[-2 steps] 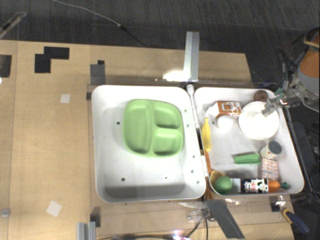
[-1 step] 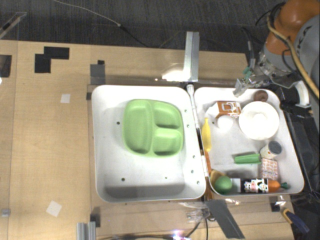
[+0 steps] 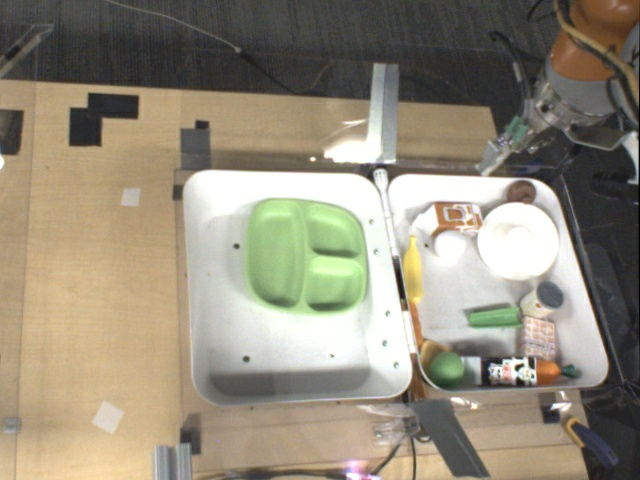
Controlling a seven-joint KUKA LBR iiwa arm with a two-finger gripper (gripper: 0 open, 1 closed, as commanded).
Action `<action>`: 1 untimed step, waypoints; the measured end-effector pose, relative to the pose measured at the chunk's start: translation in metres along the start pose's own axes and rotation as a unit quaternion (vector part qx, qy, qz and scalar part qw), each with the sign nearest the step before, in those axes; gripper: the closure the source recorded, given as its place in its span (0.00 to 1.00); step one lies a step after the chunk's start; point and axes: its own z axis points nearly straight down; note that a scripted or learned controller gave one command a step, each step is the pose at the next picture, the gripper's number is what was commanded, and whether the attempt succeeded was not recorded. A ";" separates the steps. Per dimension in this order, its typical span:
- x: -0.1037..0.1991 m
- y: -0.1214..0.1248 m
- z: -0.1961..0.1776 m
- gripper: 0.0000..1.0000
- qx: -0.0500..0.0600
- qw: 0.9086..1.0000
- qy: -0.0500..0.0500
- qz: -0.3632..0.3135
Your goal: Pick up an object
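Gripper (image 3: 497, 154) hangs above the bench just past the far edge of the right bin (image 3: 590, 313), near that bin's far-right corner, with nothing visibly between its fingers; how far they are spread I cannot tell. Inside the right bin, a white bowl (image 3: 517, 238) sits toward the far-right corner, with a small brown round piece (image 3: 520, 191) just beyond it and a brown-and-white carton (image 3: 455, 216) beside it on the left. A yellow banana-like piece (image 3: 411, 271) lies along the bin's left edge. A green cylinder (image 3: 494, 316) rests near the middle, and a green ball (image 3: 448, 368) and a black-and-white bottle (image 3: 512, 372) lie along the near edge. The left bin (image 3: 215, 298) holds a green divided tray (image 3: 305, 254), lying toward its far side.
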 end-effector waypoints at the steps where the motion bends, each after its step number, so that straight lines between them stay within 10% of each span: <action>1: 0.049 -0.032 0.075 1.00 0.003 0.995 0.004 -0.101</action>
